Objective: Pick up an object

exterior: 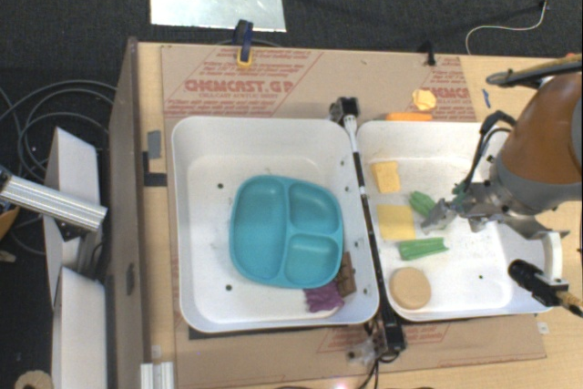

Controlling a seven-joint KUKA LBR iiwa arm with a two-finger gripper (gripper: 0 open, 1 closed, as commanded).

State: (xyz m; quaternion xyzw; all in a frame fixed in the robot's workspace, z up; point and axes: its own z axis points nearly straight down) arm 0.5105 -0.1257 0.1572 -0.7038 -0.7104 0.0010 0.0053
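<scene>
Partly hidden, we list the gripper (pixel 444 212) in the right bin (pixel 474 298); finger state: cannot tell. Green piece (pixel 421 247) just beside it lies lengthwise left-right.

Red print "CHEMCAST GP" stands on the brown cardboard sheet (pixel 239 76), at 12 o'clock from the left bin (pixel 196 150).

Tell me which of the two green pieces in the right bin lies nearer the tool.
The upper green piece, just left of the tool, almost touching it. The other green piece lies lower, beside the round tan piece.
</scene>
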